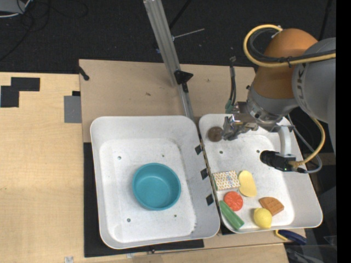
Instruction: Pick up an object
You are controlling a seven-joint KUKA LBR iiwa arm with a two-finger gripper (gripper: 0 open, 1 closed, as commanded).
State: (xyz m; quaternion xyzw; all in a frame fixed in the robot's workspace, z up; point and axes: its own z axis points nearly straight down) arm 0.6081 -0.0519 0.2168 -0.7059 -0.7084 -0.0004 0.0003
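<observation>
Pale wooden bench (44, 163), 2 white bins (109, 141). Gripper (233, 126) low beside brown object (215, 133), poised for picking. Jaw state: cannot tell.

We are noting a teal bowl (157, 186), white bins (109, 130), a red tomato (233, 200), a yellow lemon (262, 217), a green vegetable (231, 215) and a checkered cracker (225, 179).
</observation>
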